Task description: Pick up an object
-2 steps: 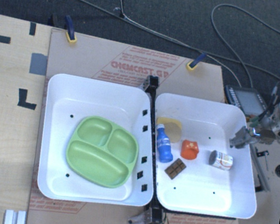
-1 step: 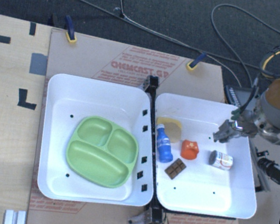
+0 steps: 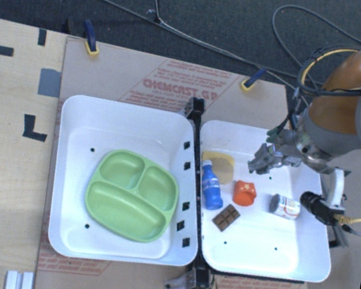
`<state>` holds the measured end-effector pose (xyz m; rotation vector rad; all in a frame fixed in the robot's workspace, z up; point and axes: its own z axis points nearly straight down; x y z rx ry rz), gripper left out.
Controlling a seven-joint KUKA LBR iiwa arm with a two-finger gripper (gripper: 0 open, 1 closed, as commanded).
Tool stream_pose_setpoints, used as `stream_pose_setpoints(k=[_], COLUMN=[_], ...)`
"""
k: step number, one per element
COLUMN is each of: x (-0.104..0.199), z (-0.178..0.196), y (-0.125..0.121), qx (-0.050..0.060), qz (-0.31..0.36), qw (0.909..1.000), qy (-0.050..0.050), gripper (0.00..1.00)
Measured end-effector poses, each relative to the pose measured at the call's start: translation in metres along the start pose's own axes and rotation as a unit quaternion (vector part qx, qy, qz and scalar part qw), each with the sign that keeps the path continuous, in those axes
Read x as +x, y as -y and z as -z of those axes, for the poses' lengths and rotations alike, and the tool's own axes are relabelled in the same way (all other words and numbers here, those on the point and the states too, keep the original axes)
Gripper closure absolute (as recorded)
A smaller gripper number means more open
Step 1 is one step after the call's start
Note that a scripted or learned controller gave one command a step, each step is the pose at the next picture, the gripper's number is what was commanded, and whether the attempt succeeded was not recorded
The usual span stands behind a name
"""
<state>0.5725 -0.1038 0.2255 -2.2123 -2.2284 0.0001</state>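
While cardboard (image 3: pixel 176 88) reads "CHEMCAST GP" (red print), end effector (image 3: pixel 261 163) hangs over right bin (image 3: pixel 311 267), grip state unclear.

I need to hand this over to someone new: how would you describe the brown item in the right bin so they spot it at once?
Start at the right bin, the one the arm reaches into. Along its left side lies a blue bottle; just right of the bottle's lower end sits the brown block, below the orange-red object. It is the only dark, flat, roughly square piece there, set at a tilt.
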Motion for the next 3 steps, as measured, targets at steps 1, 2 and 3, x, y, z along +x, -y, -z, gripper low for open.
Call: stream_pose_setpoints(k=[1, 2, 3], x=[0.051, 0.108, 0.154], z=[0.009, -0.002, 0.006], y=[-0.01, -0.016, -0.027], qx=[0.0, 0.001, 0.0], qz=[-0.001, 0.0, 0.0], qw=[1.0, 1.0, 1.0], qy=[0.0, 0.0, 0.0], gripper=[1.0, 1.0, 1.0])
